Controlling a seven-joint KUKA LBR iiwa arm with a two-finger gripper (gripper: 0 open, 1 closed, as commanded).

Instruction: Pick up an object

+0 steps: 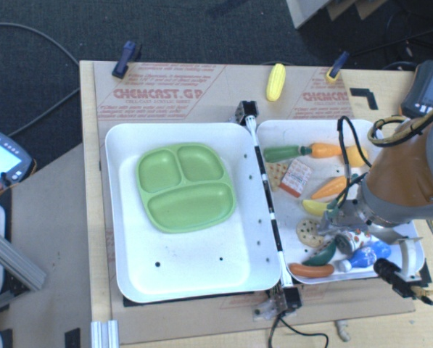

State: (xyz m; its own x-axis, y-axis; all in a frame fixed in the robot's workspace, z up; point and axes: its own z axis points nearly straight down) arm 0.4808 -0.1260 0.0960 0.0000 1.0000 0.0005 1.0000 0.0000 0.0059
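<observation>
Gripper (337,232) low in the right bin (274,133), over a crowd of small toy foods.

Cannot tell if the fingers are apart or together, hidden under the wrist and the clutter. Just beside them, a dark green piece (323,254), a round cracker (307,230) and a blue and white object (363,257); touching or only near, cannot tell. A little farther, a red sausage (312,270) at the near rim, a yellow piece (315,207), an orange piece (329,188), a small red and white packet (296,176) and a carrot (303,151) with green top. In the left bin (122,216), a green divided plate (186,187). Beyond the bins, a yellow corn cob (275,82) on the bench (165,93).
</observation>
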